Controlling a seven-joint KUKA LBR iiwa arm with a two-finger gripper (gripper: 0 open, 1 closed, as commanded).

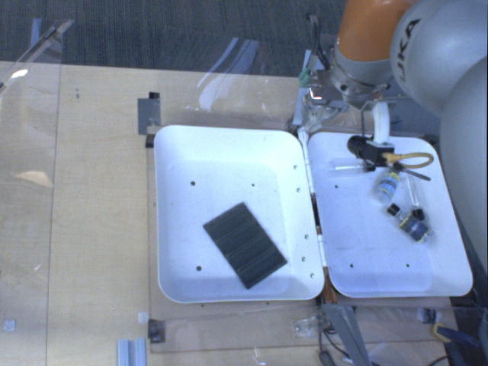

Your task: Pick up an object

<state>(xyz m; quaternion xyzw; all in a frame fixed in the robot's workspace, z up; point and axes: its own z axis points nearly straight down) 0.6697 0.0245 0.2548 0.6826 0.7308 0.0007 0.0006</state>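
- Failing to read the jaws of the gripper [307, 117]: too small and too muddled with the wrist hardware to call released or clenched.
- Placing that gripper above the far end of the seam between the two bins, close over their meeting corners.
- Tracing up and right from it to the orange band [370, 21], then the grey arm [446, 52] bulking across the upper right corner.
- Finding in the right bin [358, 235], toward its far right part and apart from the gripper, a small clear vial with a blue end [387, 186], lying tilted.
- Noting just nearer than the vial a small dark blue-and-black piece [414, 226], too small to name more closely.
- Noting a thin pale rod [345, 167] lying crosswise on that bin's floor, left of the vial.
- Finding in the left bin [183, 204] a dark ribbed rectangular slab [245, 245], lying flat and turned diagonally in the near half, well apart from the gripper.
- Seeing both bins sitting side by side on the pale wooden bench [84, 204].
- Spotting a small black clamp [151, 114] on the bench just beyond the left bin's far left corner.
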